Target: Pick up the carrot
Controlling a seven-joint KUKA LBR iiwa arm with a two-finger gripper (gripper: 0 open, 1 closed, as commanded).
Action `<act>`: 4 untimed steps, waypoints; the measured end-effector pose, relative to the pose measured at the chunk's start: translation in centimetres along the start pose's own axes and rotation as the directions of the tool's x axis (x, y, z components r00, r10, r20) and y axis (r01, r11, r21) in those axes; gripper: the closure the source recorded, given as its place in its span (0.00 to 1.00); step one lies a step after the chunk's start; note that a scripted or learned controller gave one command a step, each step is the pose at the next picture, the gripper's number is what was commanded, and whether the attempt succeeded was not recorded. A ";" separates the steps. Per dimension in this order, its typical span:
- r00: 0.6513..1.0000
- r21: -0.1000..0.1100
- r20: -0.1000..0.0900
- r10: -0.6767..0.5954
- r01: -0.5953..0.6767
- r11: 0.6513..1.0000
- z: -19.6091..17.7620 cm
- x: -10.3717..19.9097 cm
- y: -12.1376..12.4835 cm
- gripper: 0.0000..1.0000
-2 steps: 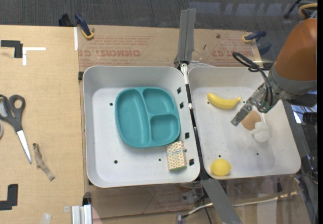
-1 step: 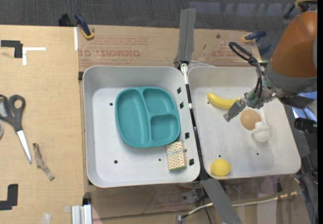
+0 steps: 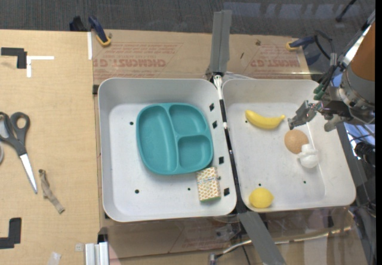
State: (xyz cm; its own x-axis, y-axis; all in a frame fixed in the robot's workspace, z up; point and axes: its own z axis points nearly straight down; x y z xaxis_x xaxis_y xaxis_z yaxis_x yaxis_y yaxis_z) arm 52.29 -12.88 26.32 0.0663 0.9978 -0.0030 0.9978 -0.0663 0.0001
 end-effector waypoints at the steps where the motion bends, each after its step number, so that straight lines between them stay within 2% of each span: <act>1: 0.995 0.003 -0.001 -0.096 0.096 0.995 4.8 2.6 4.0 0.00; 2: 0.968 -0.001 -0.002 -0.253 0.253 0.968 17.1 3.1 -0.1 0.00; 3: 0.984 -0.001 0.000 -0.180 0.180 0.984 3.6 -3.3 -0.9 0.00; 4: 0.988 0.002 -0.003 -0.157 0.157 0.988 12.3 1.1 5.4 0.00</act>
